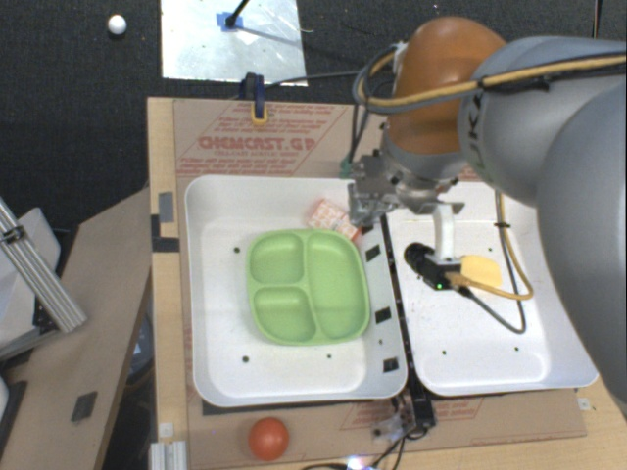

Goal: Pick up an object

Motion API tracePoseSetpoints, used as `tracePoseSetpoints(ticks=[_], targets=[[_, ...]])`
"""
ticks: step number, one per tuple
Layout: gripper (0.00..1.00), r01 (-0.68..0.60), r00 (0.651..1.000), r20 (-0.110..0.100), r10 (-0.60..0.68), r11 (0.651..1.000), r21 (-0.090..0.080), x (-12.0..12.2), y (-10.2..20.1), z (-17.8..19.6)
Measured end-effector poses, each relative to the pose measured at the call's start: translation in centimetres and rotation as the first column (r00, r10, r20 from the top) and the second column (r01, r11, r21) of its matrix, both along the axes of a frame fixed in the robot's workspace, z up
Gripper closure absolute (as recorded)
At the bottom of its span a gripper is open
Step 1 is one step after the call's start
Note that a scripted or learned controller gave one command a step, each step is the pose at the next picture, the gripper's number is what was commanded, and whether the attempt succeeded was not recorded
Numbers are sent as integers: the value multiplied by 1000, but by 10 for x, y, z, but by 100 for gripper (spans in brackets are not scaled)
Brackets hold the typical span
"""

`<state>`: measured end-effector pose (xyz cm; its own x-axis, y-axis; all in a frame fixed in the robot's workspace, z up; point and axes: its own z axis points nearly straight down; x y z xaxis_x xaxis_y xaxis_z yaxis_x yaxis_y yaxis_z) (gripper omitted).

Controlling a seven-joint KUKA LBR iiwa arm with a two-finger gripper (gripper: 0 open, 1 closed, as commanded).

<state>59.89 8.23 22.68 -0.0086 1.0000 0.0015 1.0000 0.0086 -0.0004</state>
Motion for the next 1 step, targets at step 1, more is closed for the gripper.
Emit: tracePoseSetpoints(ticks=[1], targets=[[0, 5, 1000, 2, -5, 1000, -1, 1, -3, 1]])
